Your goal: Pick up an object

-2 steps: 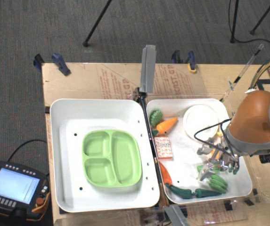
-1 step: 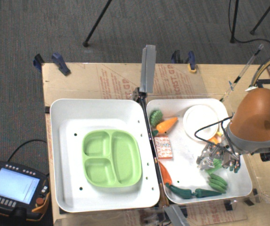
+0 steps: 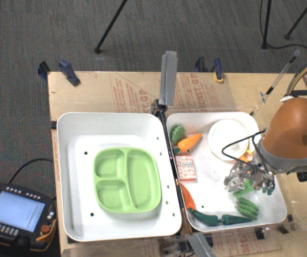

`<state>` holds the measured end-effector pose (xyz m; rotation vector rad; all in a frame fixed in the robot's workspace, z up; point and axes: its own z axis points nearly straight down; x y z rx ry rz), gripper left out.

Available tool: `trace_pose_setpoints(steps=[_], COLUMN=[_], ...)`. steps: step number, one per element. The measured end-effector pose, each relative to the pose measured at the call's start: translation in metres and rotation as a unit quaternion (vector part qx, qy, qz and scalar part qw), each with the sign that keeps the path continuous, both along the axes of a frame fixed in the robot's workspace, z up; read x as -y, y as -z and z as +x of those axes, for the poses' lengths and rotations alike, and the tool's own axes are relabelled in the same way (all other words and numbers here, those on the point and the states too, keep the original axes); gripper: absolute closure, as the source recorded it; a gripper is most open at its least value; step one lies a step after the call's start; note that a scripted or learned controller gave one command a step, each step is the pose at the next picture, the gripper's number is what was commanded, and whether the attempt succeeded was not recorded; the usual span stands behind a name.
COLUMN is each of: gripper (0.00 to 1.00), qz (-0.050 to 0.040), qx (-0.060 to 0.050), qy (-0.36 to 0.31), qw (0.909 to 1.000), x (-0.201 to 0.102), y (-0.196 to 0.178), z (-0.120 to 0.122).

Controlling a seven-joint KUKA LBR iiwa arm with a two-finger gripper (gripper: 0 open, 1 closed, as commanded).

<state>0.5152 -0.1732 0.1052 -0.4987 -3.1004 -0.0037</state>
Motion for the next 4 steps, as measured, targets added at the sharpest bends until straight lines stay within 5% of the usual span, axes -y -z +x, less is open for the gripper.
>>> trace_pose_setpoints(steps=[1, 2, 3, 4], gripper=[1.00, 1.00, 1.00, 1.00], qz=[-0.0005, -0.0020, -0.0005, 0.0000], qx=[0.001, 0.008, 0.000, 0.000], qy=[-0.004, 0.029, -0.031, -0.003], qw=[1.0000, 0.9996, 0.9995, 1.0000], x=[-0.038, -0.064, -0.021, -0.064], y=[-0.022, -0.163, 0.019, 0.018], z=[-0.025, -0.004, -0.019, 0.011])
